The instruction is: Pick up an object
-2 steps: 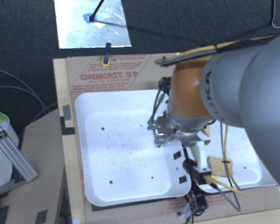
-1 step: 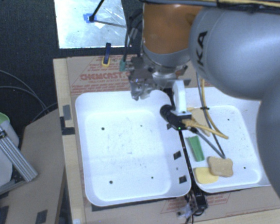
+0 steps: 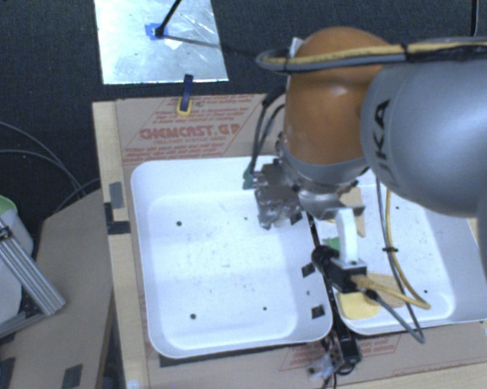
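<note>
My gripper (image 3: 275,202) hangs below the orange-banded wrist, over the right side of the left white bin (image 3: 208,269), close to the wall shared with the right bin (image 3: 439,253). A flat yellow object (image 3: 360,305) lies in the near left corner of the right bin. A small green piece (image 3: 332,243) shows beside the pale bracket in that bin. The big grey arm covers most of the right bin's back half. Nothing can be seen held under the gripper.
Both bins rest on a cardboard sheet (image 3: 187,131) with red print. A shiny metal sheet (image 3: 158,36) lies beyond it, with a blue and yellow clamp (image 3: 186,95) at its near edge. An aluminium frame (image 3: 12,260) stands at the left.
</note>
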